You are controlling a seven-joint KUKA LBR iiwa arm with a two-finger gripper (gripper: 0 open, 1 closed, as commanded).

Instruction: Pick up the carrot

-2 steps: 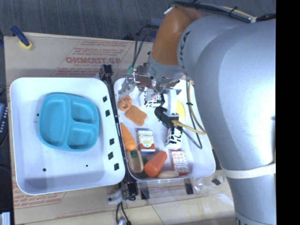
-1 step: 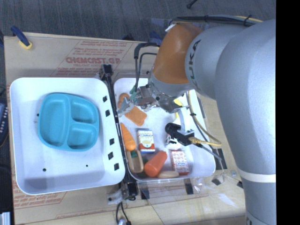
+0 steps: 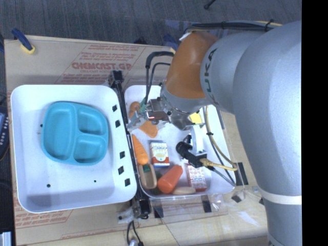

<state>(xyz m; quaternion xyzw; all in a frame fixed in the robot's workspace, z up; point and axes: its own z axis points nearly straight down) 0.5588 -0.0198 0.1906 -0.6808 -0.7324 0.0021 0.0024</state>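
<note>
In right bin [image 3: 221, 137]: tool [image 3: 145, 116] above carrot [image 3: 139, 148].

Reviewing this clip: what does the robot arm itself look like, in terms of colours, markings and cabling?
The arm is bulky, rounded and light grey, with a glossy orange band above the wrist and dark KUKA lettering beside it. Black cables loop near the wrist. The end effector is metallic grey with a small red light.

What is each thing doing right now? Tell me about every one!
carrot: lying in the right bin, along its left wall, not held.
blue plate: lying flat in the left bin.
small carton: lying flat, label up.
gripper: low in the right bin, near its top left corner.
</note>
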